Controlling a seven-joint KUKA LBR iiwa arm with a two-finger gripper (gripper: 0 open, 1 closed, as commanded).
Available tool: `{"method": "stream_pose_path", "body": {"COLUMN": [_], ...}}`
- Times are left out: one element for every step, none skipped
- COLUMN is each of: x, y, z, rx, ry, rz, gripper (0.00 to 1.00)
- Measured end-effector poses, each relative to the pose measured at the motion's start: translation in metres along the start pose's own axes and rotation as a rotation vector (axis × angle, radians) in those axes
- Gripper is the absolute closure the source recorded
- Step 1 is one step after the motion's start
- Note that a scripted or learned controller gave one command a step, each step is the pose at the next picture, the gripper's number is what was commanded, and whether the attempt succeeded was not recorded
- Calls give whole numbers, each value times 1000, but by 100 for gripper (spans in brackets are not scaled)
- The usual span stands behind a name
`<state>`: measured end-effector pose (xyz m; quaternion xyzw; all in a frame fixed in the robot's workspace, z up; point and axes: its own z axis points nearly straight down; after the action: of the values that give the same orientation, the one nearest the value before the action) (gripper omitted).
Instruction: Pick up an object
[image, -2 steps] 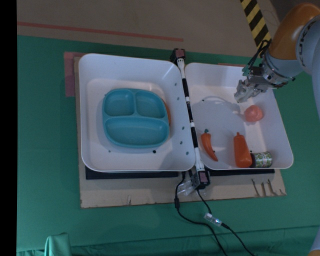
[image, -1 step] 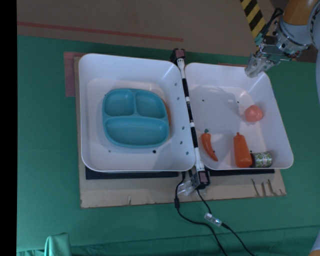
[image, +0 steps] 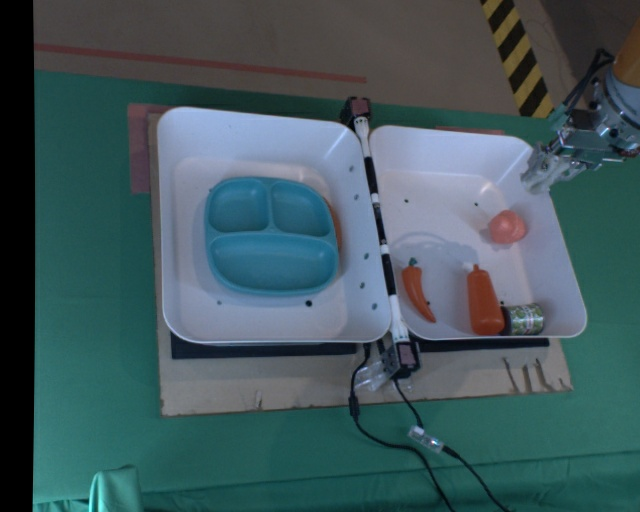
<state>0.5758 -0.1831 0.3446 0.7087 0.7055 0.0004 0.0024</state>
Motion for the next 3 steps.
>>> {"method": "stream_pose_path", "body": {"x": [2, -4, -5], "y": [-61, -71, -82], "z": [26, 56, -11], "rx": [1, 1, -2], "ry": [0, 1, -1], "rz": [0, 0, -1], "gripper": [100, 100, 100]}}
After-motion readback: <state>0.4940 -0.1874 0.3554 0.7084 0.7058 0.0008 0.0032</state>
